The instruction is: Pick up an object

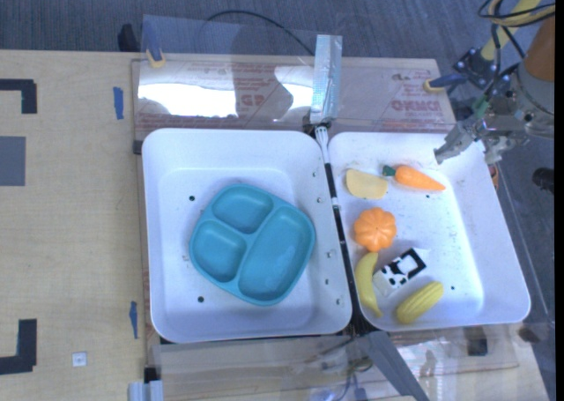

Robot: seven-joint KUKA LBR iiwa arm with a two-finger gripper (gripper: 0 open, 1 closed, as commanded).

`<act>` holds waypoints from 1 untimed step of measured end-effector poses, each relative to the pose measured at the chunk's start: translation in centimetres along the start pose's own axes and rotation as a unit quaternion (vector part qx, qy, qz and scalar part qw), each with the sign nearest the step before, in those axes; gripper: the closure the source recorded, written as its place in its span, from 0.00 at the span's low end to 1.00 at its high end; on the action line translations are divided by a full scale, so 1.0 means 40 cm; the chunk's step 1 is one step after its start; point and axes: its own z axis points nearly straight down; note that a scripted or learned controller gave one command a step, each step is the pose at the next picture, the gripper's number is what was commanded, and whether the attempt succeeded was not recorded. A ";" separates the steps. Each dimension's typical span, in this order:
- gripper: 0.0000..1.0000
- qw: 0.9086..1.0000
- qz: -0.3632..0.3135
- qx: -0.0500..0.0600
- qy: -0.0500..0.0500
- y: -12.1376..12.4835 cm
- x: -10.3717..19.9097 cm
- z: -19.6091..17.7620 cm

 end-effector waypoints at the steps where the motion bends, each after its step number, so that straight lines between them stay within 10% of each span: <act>1: 0.00 1.000 -0.015 0.002 0.000 -0.068 0.072 0.108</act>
